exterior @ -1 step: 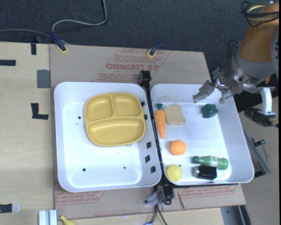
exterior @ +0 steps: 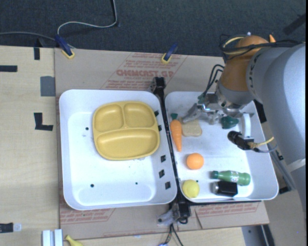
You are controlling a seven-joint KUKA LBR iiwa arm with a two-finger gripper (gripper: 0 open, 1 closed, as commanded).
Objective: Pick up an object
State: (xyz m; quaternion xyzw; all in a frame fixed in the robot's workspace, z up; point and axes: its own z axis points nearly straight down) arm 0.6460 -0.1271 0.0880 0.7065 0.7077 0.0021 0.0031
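Beside right bin's (exterior: 256,186) left wall, carrot (exterior: 176,134) lengthwise, claw (exterior: 192,116) near

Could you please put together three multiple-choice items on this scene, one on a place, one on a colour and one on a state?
1. Where does the yellow three-compartment plastic plate lie?
A. in the left white bin
B. in the right white bin
C. on the cardboard outside the bins

2. What colour is the small plastic bottle lying near the front of the right white bin?
A. red
B. green
C. blue

3. How does the long orange toy carrot lie?
A. standing upright on its tip
B. resting on the yellow plate
C. flat on the bin floor along the left wall

Answers: 1 A, the plate fills the middle of the left white bin; 2 B, its body is green with a white cap; 3 C, it lies lengthwise beside the divider, apart from the round orange ball.
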